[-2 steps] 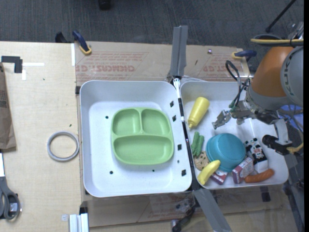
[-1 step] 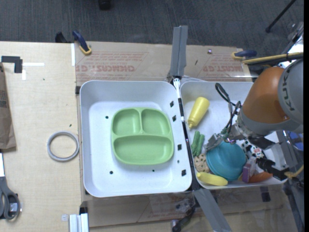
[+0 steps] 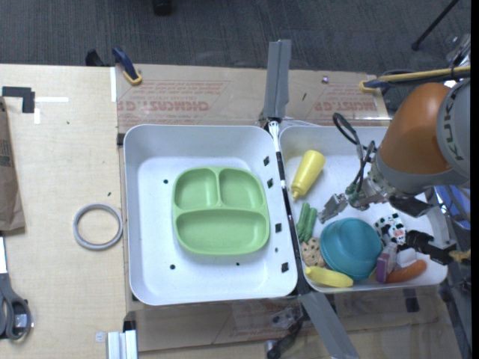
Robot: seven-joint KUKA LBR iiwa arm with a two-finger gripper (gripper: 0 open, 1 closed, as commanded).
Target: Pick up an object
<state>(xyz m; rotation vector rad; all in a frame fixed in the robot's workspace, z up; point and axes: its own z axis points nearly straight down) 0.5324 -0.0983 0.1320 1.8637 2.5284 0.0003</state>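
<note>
The right bin point(image 3: 340, 137) holds a yellow bottle point(image 3: 307, 173), green bean pods point(image 3: 306, 222), a teal bowl point(image 3: 351, 247), a banana point(image 3: 329, 277), a cookie point(image 3: 310, 253), a black-and-white toy point(image 3: 391, 226), a purple piece point(image 3: 387, 265) and an orange-red sausage point(image 3: 407, 271). My gripper point(image 3: 339, 204) hangs over the middle of this bin, just above the bowl's upper left rim and right of the bean pods. Its fingers look parted, with nothing between them.
The left bin point(image 3: 142, 223) holds a green three-section plate point(image 3: 221, 210). A grey ring point(image 3: 98, 225) lies on the bench to the left, scissors point(image 3: 13, 316) at the lower left corner. A grey divider bar point(image 3: 278, 81) stands between the bins at the back.
</note>
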